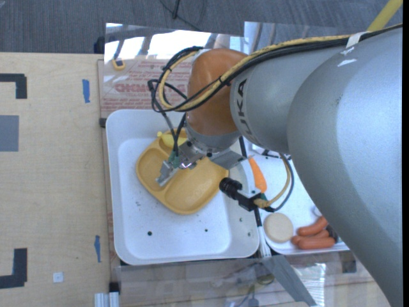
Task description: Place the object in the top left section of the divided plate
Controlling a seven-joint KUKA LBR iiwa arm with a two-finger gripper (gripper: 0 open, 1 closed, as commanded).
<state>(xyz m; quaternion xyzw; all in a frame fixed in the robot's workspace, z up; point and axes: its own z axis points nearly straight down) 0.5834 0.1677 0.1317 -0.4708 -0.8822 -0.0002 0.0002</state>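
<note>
A yellow divided plate (185, 194) lies in the left bin (128, 229), towards its upper middle. My gripper (167, 171) hangs low over the plate's upper left part, reaching in from the right. A small yellow object (166, 137) peeks out at the plate's top edge, just above the gripper and partly hidden by the wrist and cables. From this angle I cannot make out whether anything is in the gripper.
The right bin (246, 226) holds an orange carrot (257, 174), a pale round disc (278, 227) and two red sausages (313, 233). My large grey arm covers most of that bin. A cardboard sheet (134, 85) lies behind the left bin.
</note>
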